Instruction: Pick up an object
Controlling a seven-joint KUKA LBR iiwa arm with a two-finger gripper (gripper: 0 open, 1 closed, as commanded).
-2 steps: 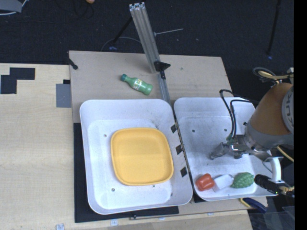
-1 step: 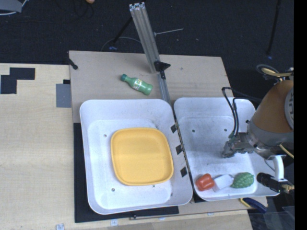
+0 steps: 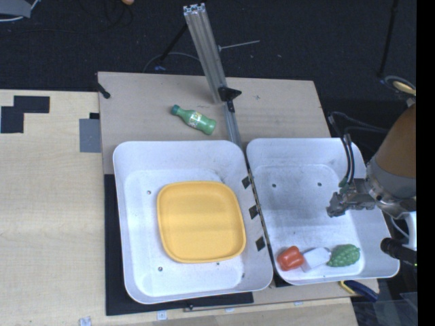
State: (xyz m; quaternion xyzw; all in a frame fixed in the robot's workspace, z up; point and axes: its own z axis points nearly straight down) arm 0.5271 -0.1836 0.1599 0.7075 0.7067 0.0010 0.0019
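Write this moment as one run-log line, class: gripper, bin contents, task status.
gripper: over right bin, holding nothing seen | right bin: red pepper, white piece, green item | left bin: yellow plate | pick: not done

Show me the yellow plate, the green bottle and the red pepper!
yellow plate (image 3: pixel 201 221), camera view, middle of its flat top.
green bottle (image 3: pixel 195 119), camera view, middle of its body.
red pepper (image 3: pixel 291 258), camera view, middle of its red skin.

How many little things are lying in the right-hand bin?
3, all along its near edge: a red pepper, a white piece beside it, and a green lumpy item at the right. The arm may hide more.
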